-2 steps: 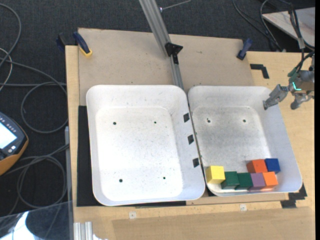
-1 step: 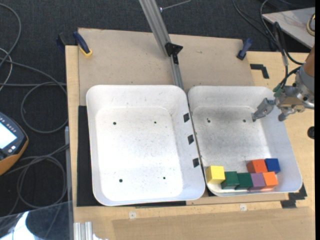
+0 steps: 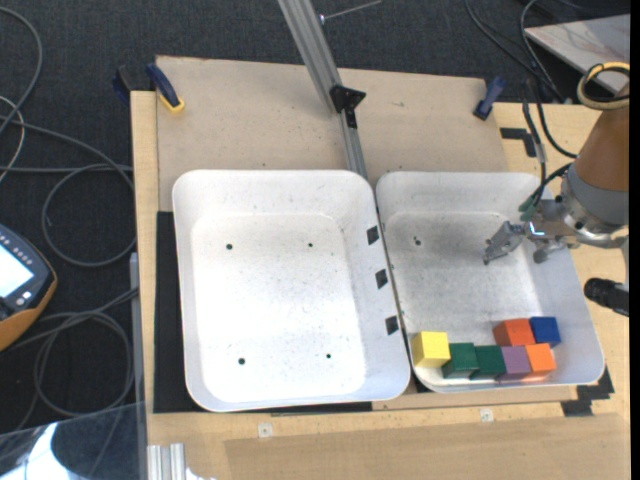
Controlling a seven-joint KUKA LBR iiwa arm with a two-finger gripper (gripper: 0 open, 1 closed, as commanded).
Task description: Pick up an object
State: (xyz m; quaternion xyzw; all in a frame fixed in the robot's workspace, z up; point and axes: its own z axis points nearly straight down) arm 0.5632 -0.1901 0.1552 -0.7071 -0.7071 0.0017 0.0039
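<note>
Below the camera, two shallow white plastic bins sit side by side on a tan wooden bench [image 3: 250, 108]. The left white bin [image 3: 190, 268], in the middle left of the frame, has a speckled floor with four small dark holes. The right white bin [image 3: 400, 208] fills the middle right of the frame, and all the small coloured blocks are gathered along its lower edge. From left to right there is a yellow cube [image 3: 432, 346], a dark green block [image 3: 461, 356], a second green block [image 3: 489, 360], a purple block [image 3: 516, 360] and an orange block [image 3: 540, 358]; behind these, a red-orange block [image 3: 516, 332] and a blue cube [image 3: 545, 329] sit side by side. The blocks touch one another in a tight cluster against the bin's lower right corner.

The grey arm with its orange band [image 3: 606, 158] comes in from the right edge of the frame, over the upper right part of the right bin. Its two-finger gripper [image 3: 520, 240] hangs above the bare floor of that bin, well apart from the blocks, with its prongs spread and nothing between them.

A grey metal bar [image 3: 318, 58] slants down from the top of the frame to the gap between the bins.
</note>
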